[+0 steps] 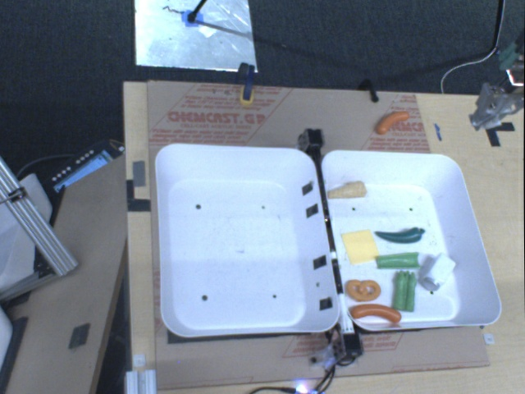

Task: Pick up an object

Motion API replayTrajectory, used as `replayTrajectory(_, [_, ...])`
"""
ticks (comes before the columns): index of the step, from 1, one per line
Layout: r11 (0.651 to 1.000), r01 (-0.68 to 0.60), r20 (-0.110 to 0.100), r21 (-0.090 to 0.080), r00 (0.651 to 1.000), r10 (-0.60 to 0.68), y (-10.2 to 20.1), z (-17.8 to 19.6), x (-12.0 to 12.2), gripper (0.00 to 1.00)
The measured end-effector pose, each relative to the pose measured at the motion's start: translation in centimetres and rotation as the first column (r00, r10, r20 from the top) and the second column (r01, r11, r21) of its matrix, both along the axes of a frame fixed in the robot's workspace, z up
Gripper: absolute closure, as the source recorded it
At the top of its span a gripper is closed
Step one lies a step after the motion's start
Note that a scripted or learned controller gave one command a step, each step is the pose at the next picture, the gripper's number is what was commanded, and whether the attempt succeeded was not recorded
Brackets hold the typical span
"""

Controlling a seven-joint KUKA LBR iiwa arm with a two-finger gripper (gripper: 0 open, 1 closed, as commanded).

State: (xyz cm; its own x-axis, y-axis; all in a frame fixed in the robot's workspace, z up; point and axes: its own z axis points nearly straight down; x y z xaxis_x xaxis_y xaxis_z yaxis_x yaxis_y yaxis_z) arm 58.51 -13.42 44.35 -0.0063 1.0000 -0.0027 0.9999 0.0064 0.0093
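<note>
Mostly toys crowd right bin [459, 179] front-left | jaws [492, 112] beyond far-right rim, state unclear

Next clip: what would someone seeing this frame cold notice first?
Probably the bright toy food clustered in the right bin: a yellow square, a dark green pepper, a pretzel and an orange sausage at the near rim. A second orange sausage lies outside, on the board behind that bin.
</note>
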Motion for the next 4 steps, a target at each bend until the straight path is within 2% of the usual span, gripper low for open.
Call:
replayTrajectory(1, [1.0,-0.001,-0.003,0.001,1.0,0.001,1.3,1.0,6.6,1.0])
replayTrajectory(2, [1.0,0.0,-0.002,0.002,1.0,0.0,3.2,3.7,8.4,1.0])
replayTrajectory(4, [1.0,0.0,-0.004,0.002,1.0,0.0,7.0,9.3,8.3,1.0])
